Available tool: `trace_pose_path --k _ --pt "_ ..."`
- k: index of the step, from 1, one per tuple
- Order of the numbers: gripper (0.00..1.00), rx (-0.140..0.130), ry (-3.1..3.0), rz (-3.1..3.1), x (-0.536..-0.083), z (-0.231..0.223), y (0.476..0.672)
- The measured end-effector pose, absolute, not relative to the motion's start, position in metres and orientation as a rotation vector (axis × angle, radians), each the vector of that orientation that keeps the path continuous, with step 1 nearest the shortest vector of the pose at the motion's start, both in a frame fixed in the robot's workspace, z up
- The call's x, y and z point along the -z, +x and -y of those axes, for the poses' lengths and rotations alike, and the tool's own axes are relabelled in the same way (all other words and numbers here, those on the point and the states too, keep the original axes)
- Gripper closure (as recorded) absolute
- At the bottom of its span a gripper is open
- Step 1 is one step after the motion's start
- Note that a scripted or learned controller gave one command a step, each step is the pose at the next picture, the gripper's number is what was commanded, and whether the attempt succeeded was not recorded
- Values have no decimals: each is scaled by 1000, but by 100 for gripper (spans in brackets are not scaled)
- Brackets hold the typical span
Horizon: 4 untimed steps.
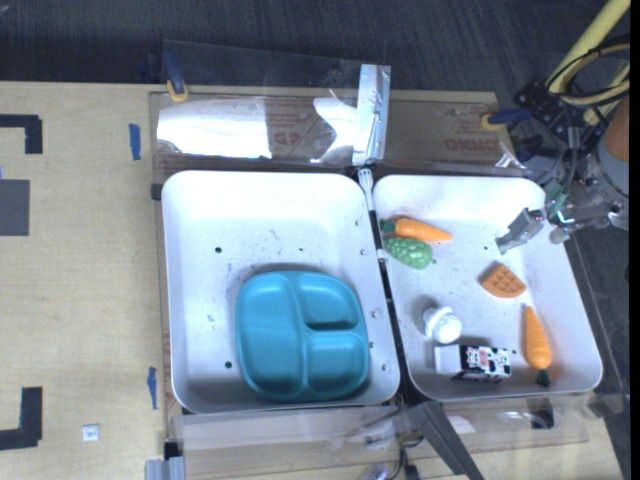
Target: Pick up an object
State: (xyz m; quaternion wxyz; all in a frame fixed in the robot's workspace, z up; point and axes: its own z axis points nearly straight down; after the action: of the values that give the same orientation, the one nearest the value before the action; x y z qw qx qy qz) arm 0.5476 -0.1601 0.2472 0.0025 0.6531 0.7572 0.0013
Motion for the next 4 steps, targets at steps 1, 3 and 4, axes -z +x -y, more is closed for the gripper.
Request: trace_pose_path --k 1,3,4 --pt "0 3 2156 -2289 -176 195 543" --pt "0 -4 2421 -1997 -86 191 601" --pt "0 -4 2421 -1997 -86 191 601"
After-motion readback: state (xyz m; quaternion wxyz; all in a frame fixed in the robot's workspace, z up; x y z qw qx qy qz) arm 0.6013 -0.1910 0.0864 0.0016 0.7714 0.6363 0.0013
